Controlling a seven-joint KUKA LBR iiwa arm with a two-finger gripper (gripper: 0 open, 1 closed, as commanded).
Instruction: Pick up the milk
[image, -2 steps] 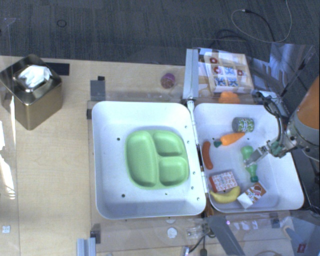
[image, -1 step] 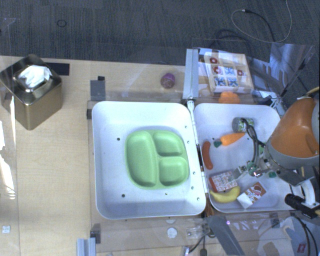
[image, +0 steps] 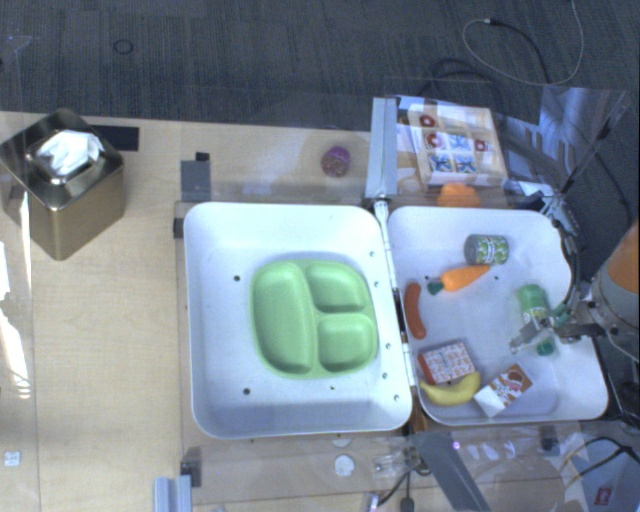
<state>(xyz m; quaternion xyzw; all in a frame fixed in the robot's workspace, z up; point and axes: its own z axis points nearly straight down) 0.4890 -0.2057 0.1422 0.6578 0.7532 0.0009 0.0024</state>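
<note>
The milk (image: 503, 388) is a small white and red carton lying on its side near the front edge of the right bin (image: 575, 400), just right of a banana (image: 449, 391). My gripper (image: 537, 335) hangs low over the right side of that bin, behind and to the right of the milk and apart from it. It is close to a green bottle (image: 533, 299). The grey arm (image: 615, 290) comes in from the right edge. Nothing of the milk is between the gripper's parts.
The right bin also holds a green can (image: 487, 249), a carrot (image: 461, 279), a sausage (image: 414, 310) and a red patterned box (image: 446, 361). A green divided plate (image: 313, 318) lies in the left bin (image: 215, 400). A brass tissue box (image: 65, 185) stands far left.
</note>
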